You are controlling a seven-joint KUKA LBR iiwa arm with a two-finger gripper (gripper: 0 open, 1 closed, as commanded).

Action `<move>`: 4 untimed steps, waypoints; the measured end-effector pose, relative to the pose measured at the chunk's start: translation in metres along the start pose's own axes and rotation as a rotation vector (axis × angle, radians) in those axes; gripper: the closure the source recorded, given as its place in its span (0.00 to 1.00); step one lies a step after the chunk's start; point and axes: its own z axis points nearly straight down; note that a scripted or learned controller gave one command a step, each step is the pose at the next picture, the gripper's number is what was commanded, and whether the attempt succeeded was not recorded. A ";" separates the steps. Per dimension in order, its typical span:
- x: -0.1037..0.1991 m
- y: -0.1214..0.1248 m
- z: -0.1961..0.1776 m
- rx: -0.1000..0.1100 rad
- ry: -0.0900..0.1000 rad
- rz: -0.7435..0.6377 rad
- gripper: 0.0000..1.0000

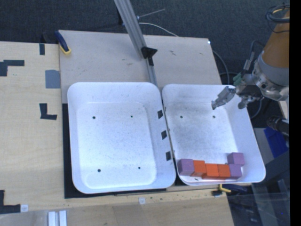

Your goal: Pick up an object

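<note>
While we are looking down from the fixed overhead camera, we are finding the tool [229,98] hanging over the far right part of the right-hand shallow white plastic bin [244,121], near that bin's far rim, at the end of the grey arm with its orange band [276,55] reaching in from the right. One grey finger [222,98] is pointing down and leftward, a second darker one is sitting just to its right, and a gap is showing between them, so we are reading the tool as parted and holding nothing.

What we are after is lying well apart from it: a row of small blocks pressed against the near wall of the same bin. A purple cube [186,166] is sitting at the row's left end, orange blocks [211,169] are filling the middle, and two more purple cubes [235,165] are stacked or butted at the right end; we cannot tell which. The row's long axis is running left to right along the near wall.

We are judging, then, that the coming move is turning on a travel toward the near edge of the bin, almost straight along its length, with the right-end purple cubes lying closest under that line. The left-hand white bin [75,126] is lying farther off, across the divider.
</note>
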 end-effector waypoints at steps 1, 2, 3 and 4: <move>-0.031 -0.043 -0.141 -0.010 -0.004 0.002 0.00; -0.017 -0.062 -0.257 -0.009 -0.003 0.000 0.00; -0.024 -0.037 -0.252 -0.002 -0.003 0.003 0.00; -0.032 -0.006 -0.252 -0.001 -0.003 0.003 0.00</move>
